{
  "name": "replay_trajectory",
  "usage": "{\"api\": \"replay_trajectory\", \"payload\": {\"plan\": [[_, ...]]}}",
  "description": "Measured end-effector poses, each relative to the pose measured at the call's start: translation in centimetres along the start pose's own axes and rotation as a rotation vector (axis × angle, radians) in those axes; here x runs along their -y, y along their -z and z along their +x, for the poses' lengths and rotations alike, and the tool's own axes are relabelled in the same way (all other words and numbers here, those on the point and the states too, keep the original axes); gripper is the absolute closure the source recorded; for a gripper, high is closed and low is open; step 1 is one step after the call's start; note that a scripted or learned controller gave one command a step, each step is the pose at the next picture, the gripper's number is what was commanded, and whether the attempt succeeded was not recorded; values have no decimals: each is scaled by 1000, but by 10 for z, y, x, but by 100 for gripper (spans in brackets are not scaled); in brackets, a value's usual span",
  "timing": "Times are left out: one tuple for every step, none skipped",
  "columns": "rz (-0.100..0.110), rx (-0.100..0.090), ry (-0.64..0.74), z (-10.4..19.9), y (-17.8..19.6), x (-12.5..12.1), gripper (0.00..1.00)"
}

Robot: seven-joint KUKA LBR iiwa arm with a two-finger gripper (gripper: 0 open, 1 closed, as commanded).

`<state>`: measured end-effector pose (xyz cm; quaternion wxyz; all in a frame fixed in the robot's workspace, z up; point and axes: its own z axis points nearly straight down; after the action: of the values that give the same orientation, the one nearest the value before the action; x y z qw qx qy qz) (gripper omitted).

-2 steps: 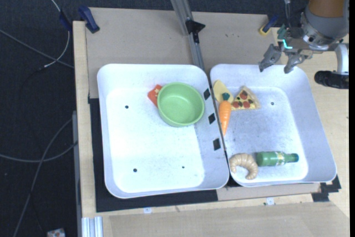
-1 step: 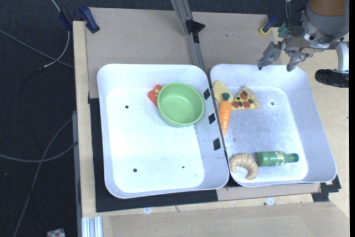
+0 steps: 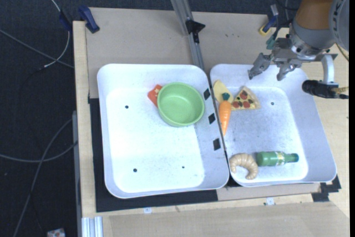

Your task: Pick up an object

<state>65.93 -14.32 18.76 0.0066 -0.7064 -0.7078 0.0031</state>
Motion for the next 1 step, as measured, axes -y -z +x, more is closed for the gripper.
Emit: {"api": "replay_trajectory", "payload": {"plan": [[3,0,0,-1,-62,-6,0]]}}
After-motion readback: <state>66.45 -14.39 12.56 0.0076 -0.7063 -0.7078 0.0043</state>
